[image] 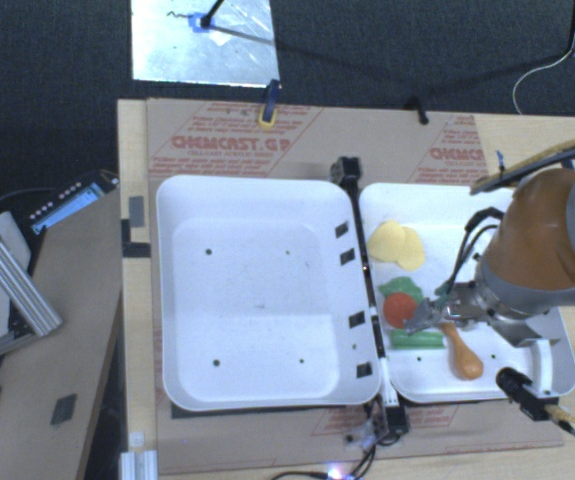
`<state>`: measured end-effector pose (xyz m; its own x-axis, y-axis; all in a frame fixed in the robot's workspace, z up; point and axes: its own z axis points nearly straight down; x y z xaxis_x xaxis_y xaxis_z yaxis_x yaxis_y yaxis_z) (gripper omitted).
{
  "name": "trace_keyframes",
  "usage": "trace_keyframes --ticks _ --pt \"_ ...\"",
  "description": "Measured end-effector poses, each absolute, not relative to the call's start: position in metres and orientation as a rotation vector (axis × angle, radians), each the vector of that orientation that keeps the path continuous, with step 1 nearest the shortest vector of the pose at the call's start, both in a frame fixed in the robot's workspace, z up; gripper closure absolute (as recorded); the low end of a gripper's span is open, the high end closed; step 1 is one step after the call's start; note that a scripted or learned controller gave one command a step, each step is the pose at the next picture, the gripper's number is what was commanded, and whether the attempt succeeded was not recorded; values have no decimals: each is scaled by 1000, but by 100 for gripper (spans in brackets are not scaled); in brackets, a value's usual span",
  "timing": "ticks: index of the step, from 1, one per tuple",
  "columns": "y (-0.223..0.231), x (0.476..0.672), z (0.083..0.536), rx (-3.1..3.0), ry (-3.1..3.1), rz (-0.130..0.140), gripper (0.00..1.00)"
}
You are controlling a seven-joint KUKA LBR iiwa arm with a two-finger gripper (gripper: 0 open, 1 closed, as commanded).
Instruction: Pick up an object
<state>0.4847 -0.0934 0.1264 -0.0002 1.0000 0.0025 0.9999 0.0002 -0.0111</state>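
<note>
So my claw [429, 315] is down in the right bin [557, 368], right at the red-and-green toy [401, 308] — can't tell its state from here. Everything's bunched by the divider, yellow piece [397, 244] and orange-handled thing [460, 351] close by — so it's crowded.

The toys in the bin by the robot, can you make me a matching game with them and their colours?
Things:
1. the flat round toy at the far end of the right bin
2. the round ball-like toy by the pincer
3. the long flat toy lying under the ball-like one
4. the stick-shaped toy near the bin's front edge

Colours:
A. green
B. orange-brown
C. pale yellow
D. red

Pairs: 1-C, 2-D, 3-A, 4-B
</note>
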Motion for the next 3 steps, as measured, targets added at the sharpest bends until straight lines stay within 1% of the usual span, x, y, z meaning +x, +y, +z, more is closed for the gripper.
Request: trace_keyframes --ticks 1,2,3 --pt "-94 490 143 -2221 -2226 -4 100" --pt "-86 486 117 -2220 -2221 0 100" --pt "-31 551 189 -2214 -2240 -15 100"
